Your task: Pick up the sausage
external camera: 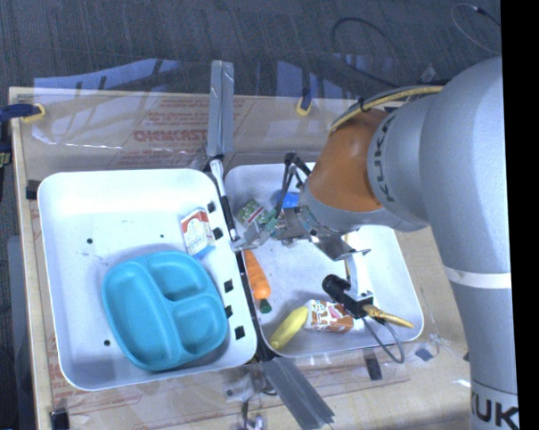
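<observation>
The gripper (pixel 292 226) is lowered into the right bin (pixel 406 275) near its upper left corner; its opening and any hold cannot be told. No sausage can be identified with certainty; a carrot (pixel 257 277), banana (pixel 289 327) and packet (pixel 329 317) are seen along the bin floor.

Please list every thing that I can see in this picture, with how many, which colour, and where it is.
Shallow white bins: two, white, side by side on the bench.
Blue plastic divided tray: one, light blue, left bin, front part.
Small red and white packet: one, left bin, near its right wall.
Orange carrot: one, right bin, along its left wall.
Yellow banana: one, right bin, front.
Brown and white wrapped sausage-like packet: one, right bin, beside the banana.
Green and white crumpled wrapper: one, right bin, back left corner.
Grey arm with orange band: one, above the right bin.
</observation>
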Robot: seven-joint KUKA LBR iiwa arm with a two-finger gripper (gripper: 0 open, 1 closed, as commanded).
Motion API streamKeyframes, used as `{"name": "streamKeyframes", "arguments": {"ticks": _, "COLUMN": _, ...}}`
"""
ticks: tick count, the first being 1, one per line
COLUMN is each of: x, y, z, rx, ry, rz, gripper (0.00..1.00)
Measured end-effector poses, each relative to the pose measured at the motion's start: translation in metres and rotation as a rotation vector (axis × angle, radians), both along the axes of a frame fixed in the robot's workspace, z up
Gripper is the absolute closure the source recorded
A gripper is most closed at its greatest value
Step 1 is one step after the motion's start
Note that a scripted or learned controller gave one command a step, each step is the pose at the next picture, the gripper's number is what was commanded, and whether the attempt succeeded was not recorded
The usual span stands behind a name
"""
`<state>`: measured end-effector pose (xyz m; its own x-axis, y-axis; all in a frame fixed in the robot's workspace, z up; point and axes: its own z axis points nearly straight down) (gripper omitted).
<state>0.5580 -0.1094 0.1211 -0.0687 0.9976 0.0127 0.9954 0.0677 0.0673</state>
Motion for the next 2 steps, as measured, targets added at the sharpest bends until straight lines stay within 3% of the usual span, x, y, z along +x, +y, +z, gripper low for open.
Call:
{"name": "streamKeyframes", "arguments": {"ticks": 1, "x": -0.0013, "y": 0.0025, "z": 0.0016, "rx": -0.013, "ry": -0.012, "rz": 0.037, "gripper": 0.0}}
{"name": "streamKeyframes", "arguments": {"ticks": 2, "x": -0.0021, "y": 0.0012, "z": 0.0018, "rx": -0.011, "ry": -0.015, "rz": 0.063, "gripper": 0.0}}
